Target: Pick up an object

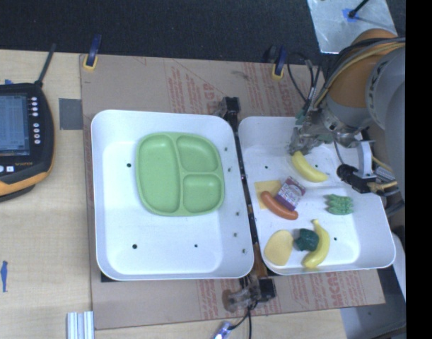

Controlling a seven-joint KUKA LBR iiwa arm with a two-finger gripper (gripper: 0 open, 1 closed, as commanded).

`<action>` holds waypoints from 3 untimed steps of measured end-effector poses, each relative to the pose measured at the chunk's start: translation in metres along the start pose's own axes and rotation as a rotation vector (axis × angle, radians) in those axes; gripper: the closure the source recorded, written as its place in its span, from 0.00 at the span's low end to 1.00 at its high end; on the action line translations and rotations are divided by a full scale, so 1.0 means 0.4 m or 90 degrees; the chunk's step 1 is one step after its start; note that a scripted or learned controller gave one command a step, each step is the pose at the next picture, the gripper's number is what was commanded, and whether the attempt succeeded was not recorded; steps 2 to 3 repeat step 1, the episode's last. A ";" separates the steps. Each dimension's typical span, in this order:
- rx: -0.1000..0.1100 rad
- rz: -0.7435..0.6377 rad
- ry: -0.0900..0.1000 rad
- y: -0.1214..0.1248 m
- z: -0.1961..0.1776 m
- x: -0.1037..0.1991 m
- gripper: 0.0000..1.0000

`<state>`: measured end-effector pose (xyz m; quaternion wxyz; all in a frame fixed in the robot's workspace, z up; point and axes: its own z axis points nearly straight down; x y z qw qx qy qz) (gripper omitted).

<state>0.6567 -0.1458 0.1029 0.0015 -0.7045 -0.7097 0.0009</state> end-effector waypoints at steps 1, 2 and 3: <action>-0.002 0.002 0.000 -0.026 -0.226 0.188 1.00; -0.002 0.002 0.000 -0.026 -0.226 0.188 1.00; -0.002 0.002 0.000 -0.026 -0.226 0.188 1.00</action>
